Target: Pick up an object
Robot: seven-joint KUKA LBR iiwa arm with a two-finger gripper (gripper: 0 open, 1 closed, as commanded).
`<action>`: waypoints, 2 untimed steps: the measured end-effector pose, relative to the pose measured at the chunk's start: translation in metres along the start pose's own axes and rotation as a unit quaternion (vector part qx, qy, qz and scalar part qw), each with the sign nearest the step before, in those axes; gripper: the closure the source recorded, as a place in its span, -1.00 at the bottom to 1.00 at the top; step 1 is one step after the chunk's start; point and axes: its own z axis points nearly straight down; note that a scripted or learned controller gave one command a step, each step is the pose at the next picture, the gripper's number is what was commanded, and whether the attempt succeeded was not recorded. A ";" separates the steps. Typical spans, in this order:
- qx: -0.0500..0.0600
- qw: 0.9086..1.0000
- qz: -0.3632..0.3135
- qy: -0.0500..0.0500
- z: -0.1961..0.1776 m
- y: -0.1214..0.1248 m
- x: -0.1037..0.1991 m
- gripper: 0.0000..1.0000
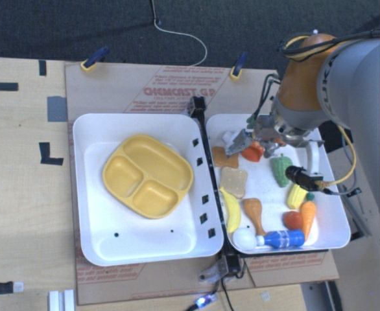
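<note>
now the tool (253, 142) hangs just above a red toy (252, 152).

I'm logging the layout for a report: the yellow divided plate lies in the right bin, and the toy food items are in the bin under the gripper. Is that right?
Not quite. The camera view shows the yellow divided plate in the left bin, not the right one. The rest holds: the toy food, such as the banana and the carrot, lies in the right bin, where the gripper is.
</note>
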 end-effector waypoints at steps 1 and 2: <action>0.000 1.000 0.000 0.000 0.044 0.002 0.000 -1.00; -0.001 1.000 -0.001 0.000 0.074 0.002 0.001 -1.00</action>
